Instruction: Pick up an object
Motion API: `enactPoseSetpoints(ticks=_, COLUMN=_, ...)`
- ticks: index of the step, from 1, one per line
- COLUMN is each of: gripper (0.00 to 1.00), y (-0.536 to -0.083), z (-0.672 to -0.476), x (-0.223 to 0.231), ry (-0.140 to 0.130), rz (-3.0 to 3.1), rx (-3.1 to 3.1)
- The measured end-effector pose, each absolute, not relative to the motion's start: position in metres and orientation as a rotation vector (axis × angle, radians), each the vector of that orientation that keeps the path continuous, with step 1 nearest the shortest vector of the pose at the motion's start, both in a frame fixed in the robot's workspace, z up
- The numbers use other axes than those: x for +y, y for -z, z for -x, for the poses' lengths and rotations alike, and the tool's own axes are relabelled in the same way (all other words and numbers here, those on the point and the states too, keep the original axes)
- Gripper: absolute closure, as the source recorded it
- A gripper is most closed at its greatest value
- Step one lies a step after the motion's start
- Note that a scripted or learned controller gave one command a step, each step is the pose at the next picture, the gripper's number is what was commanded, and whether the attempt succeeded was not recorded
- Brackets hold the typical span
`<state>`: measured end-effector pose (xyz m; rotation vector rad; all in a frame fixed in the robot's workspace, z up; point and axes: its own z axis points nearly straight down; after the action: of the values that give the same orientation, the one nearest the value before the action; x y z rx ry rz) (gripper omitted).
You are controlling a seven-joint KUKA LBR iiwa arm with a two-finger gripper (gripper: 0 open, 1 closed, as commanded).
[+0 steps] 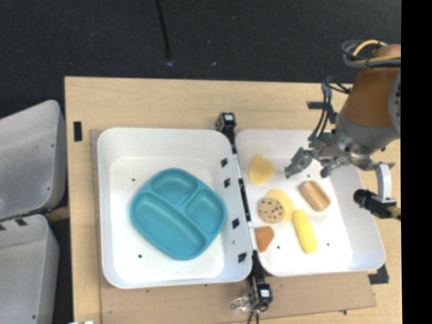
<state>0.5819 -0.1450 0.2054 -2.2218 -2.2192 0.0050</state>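
Observation:
The right bin (pixel 358 248) holds several toy foods. A yellow wedge (pixel 261 170) lies at its upper left. A brown speckled cookie (pixel 271 210) rests against a yellow disc (pixel 283 198). A tan bread roll (pixel 314 196) lies in the middle, a yellow corn cob (pixel 304 231) below it, and an orange piece (pixel 264 237) by the divider. My gripper (pixel 312 167) hangs just above the bread roll, open, with its fingers spread and nothing between them.
A teal divided plate (pixel 177 212) lies in the left bin (pixel 115 248). Black clips run along the divider (pixel 237 201) between the bins. The arm's orange band (pixel 370 103) and cables sit at the right bin's upper right.

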Motion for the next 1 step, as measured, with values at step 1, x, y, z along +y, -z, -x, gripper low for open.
enactPoseSetpoints(ticks=1, gripper=0.00, y=-0.1630, z=-0.5795, x=-0.1486, ry=-0.004, rz=2.224, rx=-2.218)
